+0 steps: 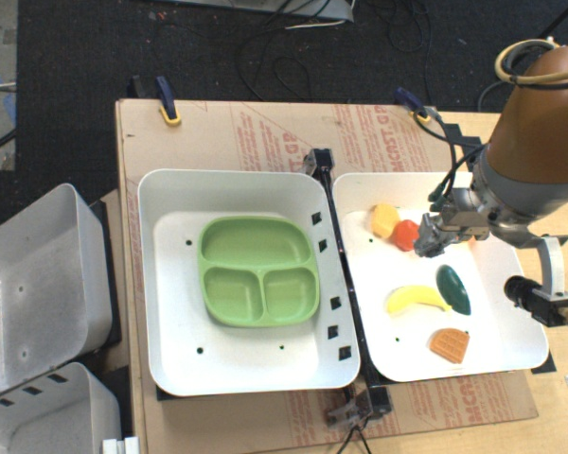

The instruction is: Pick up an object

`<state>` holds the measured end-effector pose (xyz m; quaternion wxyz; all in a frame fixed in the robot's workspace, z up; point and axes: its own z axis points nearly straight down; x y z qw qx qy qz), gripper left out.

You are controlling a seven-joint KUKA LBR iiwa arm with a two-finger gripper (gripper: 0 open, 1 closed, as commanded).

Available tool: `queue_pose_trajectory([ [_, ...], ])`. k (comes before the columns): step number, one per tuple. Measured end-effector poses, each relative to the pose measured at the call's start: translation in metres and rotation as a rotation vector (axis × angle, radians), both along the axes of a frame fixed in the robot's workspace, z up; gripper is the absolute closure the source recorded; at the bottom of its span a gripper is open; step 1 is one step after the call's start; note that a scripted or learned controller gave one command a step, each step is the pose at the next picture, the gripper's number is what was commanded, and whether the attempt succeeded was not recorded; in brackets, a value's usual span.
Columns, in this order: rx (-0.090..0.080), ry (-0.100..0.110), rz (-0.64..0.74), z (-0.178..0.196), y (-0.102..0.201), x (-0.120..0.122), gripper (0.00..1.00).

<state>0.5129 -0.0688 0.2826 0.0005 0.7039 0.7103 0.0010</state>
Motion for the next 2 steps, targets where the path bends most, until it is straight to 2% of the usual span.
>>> queue_pose_trajectory([
  [1, 0.000, 0.002, -0.001, -0.003, 0.049, 0.003, 1.00],
  [2, 0.000, 0.004, -0.001, -0.023, 0.097, 0.018, 1.00],
])
